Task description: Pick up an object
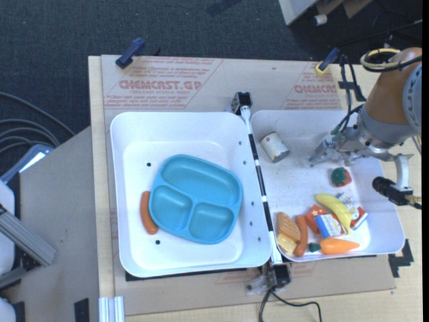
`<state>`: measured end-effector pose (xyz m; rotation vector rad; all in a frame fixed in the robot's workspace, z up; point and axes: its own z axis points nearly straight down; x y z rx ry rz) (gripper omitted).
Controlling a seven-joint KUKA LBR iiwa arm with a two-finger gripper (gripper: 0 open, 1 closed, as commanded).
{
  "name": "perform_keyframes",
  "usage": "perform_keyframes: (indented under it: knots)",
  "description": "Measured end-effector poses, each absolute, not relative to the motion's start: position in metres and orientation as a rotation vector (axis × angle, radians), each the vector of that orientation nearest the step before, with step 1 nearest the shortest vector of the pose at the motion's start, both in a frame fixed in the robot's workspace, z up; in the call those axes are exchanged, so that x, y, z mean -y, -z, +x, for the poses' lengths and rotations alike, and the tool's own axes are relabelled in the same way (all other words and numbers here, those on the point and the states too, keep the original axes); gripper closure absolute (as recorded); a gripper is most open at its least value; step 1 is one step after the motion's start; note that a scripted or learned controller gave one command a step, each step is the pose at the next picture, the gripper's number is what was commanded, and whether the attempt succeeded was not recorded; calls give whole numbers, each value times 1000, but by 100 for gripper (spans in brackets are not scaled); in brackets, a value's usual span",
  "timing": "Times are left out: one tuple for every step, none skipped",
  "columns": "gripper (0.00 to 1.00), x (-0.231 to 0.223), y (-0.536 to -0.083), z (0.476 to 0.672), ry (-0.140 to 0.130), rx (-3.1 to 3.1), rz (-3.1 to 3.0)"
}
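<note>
two-finger gripper (pixel 326 151) is hovering in the right white bin (pixel 392 237), fingers spread, holding nothing — small red-and-green strawberry-like toy (pixel 341 176) is lying just below-right of the tips, nearest target, no clear long axis.

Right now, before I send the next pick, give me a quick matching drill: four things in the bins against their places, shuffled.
Things:
1. blue tray
2. sausage
3. tin can
4. carrot

Places:
A. front edge of the right bin
B. far left part of the right bin
C. middle of the left bin
D. left bin, by the tray's left edge

Pairs: 1-C, 2-D, 3-B, 4-A
</note>
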<state>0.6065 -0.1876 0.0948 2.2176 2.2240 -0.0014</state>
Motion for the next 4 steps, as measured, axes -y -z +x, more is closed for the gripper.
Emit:
perform_keyframes:
  knots:
    - [0, 203, -85, 604, 2, -2222, 2222]
    - [0, 207, -85, 582, 2, -2223, 2223]
    - [100, 207, -95, 582, 1, -2222, 2222]
    - [100, 138, -184, 583, -1, -2222, 2220]
